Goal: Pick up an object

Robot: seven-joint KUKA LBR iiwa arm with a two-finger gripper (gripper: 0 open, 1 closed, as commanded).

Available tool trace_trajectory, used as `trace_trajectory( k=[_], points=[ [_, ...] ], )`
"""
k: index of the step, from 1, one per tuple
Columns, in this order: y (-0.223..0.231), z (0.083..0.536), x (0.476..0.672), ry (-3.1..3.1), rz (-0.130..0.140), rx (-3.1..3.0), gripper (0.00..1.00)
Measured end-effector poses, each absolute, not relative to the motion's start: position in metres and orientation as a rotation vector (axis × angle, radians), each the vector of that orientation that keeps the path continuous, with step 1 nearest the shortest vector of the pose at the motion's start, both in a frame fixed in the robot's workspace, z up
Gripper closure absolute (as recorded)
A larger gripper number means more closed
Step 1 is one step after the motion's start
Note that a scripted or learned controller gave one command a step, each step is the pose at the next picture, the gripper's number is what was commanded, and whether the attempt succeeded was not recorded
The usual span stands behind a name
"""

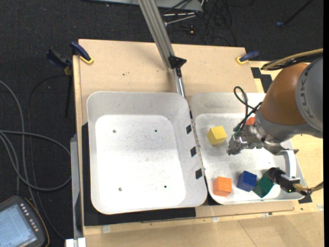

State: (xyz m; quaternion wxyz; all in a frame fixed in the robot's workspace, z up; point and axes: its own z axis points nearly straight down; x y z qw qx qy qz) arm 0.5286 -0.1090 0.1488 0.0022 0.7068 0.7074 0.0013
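Right bin (216,101) holds four small blocks, one of each colour: yellow block (217,134) near the bin's middle; orange block (222,186), blue block (247,180) and green block (263,186) in a row along the near edge, blue and green touching. All are plain solid-coloured cubes. Left bin (103,107): speckled white floor. Gripper (236,146) hangs just right of yellow, low over the floor; finger opening cannot be told, nothing visibly gripped. Green is partly covered by arm hardware.
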Motion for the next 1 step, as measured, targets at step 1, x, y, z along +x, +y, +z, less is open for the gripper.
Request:
trace_trajectory(
  k=[1],
  points=[
    [-0.1133,0.2071,0.5223,2.219,0.006,2.216,1.0]
  ],
)
